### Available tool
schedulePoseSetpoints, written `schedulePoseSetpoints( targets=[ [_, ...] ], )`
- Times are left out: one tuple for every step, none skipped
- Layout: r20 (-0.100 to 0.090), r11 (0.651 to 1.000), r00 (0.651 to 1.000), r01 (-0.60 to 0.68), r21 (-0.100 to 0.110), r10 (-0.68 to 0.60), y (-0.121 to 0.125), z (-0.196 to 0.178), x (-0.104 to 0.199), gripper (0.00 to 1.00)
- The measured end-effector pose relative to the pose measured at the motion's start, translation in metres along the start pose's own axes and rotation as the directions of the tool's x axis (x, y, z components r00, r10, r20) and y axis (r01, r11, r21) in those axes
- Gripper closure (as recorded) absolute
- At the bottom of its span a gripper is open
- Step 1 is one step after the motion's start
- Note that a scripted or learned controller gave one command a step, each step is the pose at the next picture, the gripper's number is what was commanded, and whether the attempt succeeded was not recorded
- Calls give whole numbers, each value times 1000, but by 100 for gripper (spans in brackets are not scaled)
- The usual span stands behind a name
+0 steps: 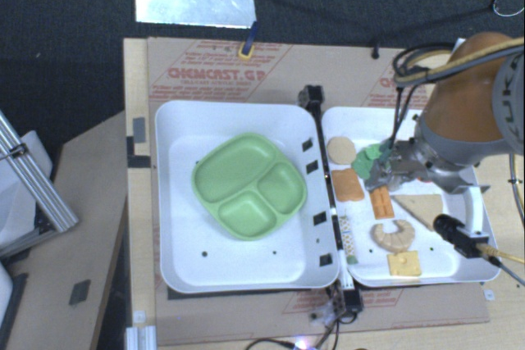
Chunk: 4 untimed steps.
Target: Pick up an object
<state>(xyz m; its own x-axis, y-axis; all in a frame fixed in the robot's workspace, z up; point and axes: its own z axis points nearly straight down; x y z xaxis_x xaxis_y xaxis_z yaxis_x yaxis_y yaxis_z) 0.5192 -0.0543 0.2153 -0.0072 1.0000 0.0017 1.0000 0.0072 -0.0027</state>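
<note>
Left bin [176, 201]: shallow, white, smooth moulded plastic, rounded corners. Holds a pale green divided plate [248, 185], three compartments, matte, lying flat and slightly turned near the bin's middle; probably parked there as a drop spot.

Right bin [467, 268]: same make, joined to the left one along a black-clipped divider. Holds the pickable items, clustered at its left side within easy reach of the arm:
- round tan bun [341, 149], smooth, domed.
- green lumpy piece [372, 156], just beside the gripper; contact not discernible.
- orange-brown toast slab [347, 184], flat, rough-looking.
- small orange stick [381, 202], ridged.
- beige curled pastry [394, 235], crescent shape.
- yellow square cracker [403, 263], flat, near the front wall.

Gripper [388, 166]: low over the green piece and toast, reaching in from the right; grip state cannot be told, metalwork hiding the tips.
</note>
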Motion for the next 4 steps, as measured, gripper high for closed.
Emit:
schedulePoseSetpoints(
  targets=[
    [1,1000,1000,-1,-3,1,-17,-17,11,100],
    [2,1000,1000,-6,-2,6,-16,0,11,100],
    [1,1000,1000,-5,-4,5,-15,-2,14,100],
    [1,1000,1000,-3,-5,3,-8,-18,13,100]
  ],
)
